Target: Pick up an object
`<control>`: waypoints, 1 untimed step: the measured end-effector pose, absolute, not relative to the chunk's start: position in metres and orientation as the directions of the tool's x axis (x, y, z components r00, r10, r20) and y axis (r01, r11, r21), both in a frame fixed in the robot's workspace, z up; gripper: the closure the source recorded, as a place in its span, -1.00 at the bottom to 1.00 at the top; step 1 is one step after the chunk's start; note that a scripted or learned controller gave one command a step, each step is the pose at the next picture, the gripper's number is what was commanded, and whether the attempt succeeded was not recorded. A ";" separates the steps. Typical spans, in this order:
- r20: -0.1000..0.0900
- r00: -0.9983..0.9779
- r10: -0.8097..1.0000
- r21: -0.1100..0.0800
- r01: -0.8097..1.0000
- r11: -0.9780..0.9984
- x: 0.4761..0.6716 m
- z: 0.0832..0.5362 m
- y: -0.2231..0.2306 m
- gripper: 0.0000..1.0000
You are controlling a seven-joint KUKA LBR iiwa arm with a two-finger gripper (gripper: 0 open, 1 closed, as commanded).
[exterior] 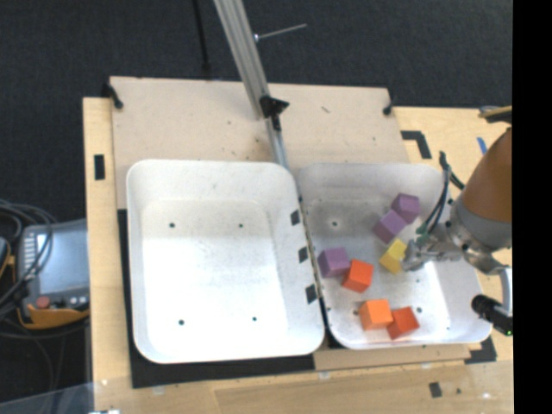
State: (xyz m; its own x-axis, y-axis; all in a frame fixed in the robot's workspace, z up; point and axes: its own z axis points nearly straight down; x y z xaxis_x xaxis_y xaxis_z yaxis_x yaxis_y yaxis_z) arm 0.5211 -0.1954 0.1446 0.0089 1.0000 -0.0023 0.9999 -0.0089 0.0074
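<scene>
In the right bin (pixel 345 184), toward its right wall, your gripper (pixel 412 257) sits low with the yellow block (pixel 394 254) just at its left, touching or nearly so. You cannot tell how the jaws stand. Purple blocks (pixel 397 218) lie beyond it, orange ones (pixel 376 314) nearer the front edge.

Yellow block (pixel 393 254), right bin (pixel 362 184) mid.
</scene>
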 end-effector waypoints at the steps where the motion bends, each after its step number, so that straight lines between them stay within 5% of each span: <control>1: -0.002 -0.004 1.000 0.007 1.000 0.004 0.528 0.192 -0.191 1.00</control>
